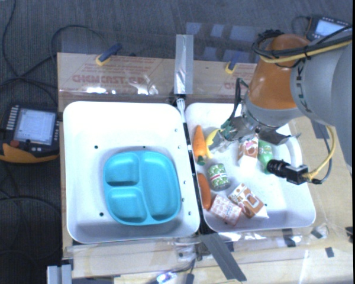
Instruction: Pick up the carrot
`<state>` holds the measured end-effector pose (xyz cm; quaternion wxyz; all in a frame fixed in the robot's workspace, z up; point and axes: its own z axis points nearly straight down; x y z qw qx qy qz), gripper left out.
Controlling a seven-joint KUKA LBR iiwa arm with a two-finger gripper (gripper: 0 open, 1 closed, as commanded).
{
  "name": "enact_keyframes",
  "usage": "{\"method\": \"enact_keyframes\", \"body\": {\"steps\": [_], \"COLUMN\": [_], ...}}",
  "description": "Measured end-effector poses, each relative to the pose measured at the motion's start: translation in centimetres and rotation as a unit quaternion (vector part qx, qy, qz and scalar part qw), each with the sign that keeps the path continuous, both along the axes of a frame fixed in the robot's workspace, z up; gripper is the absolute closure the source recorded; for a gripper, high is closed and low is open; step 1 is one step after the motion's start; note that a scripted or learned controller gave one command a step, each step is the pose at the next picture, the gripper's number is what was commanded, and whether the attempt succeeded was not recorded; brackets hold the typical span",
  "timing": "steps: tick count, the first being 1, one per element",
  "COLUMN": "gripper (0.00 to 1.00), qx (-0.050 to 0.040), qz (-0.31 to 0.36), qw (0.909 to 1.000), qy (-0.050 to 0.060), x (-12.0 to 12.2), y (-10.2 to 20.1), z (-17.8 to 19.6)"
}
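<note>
Pendant: lies on the floor left of the bench, screen lit; what it displays is too small to read.
Left bin: white, holds a blue sectioned plate with three compartments.
Cardboard: behind the bins, red printing blurred under glare; a blue and yellow clamp grips its rear edge.
Right bin: its rear part is covered by the arm.
Carrot: lies against the right bin's left wall, long axis running front to back, near the rear. A second orange piece lies along the same wall farther forward; whether it too is a carrot is hard to tell.
Other contents: a yellow item just beside the carrot, partly hidden; a green can; small patterned boxes near the front; labels unreadable.
Gripper: low over the bin's rear, right of the carrot and apart from it; its state cannot be made out, as the parts blur into clutter.
Arm: grey with orange band, cut off at the right.
</note>
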<state>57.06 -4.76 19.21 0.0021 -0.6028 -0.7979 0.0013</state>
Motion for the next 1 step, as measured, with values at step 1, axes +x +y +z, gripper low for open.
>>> {"method": "enact_keyframes", "body": {"steps": [1], "gripper": [1.0], "qx": [-0.001], "qz": [0.122], "qw": [0.9925], "qy": [-0.003], "x": [4.09], "y": [6.56], "z": [5.31]}}
